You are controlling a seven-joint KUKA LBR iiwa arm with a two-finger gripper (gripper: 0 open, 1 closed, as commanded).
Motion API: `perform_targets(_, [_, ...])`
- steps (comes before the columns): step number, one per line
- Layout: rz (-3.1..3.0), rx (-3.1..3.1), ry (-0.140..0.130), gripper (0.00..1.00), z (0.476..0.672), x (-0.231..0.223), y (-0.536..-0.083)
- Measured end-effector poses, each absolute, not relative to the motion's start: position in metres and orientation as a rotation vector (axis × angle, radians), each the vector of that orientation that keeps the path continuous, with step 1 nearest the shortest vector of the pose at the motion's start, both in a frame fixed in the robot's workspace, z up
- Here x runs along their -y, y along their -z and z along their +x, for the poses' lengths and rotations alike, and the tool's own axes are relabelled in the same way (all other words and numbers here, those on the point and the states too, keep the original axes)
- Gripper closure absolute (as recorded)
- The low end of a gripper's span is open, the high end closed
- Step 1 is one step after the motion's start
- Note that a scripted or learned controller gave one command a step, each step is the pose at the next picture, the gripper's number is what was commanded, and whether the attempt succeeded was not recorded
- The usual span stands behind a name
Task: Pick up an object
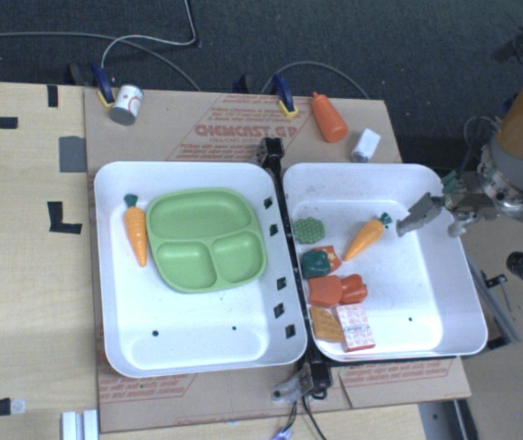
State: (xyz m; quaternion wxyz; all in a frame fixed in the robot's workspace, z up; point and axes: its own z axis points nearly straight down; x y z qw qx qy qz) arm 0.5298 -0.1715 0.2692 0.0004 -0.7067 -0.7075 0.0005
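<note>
My gripper (419,215) hangs over the right side of the right bin (427,337), reaching in from the right. Its tip sits just right of a toy carrot (365,238) that lies tilted in the bin's middle, a small gap apart from it. Along the right bin's left side lie a light green round toy (308,229), a dark green toy (316,263), a red-orange toy (337,291) and a small pink and white box (354,327). In the left bin (188,346), a second carrot (135,230) rests beside a green divided plate (206,238).
On the cardboard behind the bins lie an orange bottle-shaped toy (328,117), a small white block (365,144) and a white can (127,104). Blue clamps (286,97) and cables run along the back edge. A black divider (284,246) separates the bins.
</note>
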Motion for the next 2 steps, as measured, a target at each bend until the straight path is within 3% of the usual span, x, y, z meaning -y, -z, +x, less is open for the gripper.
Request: perform_targets(2, [-2.222, 2.226, 0.002, 0.00, 0.596, 0.155, -0.087])
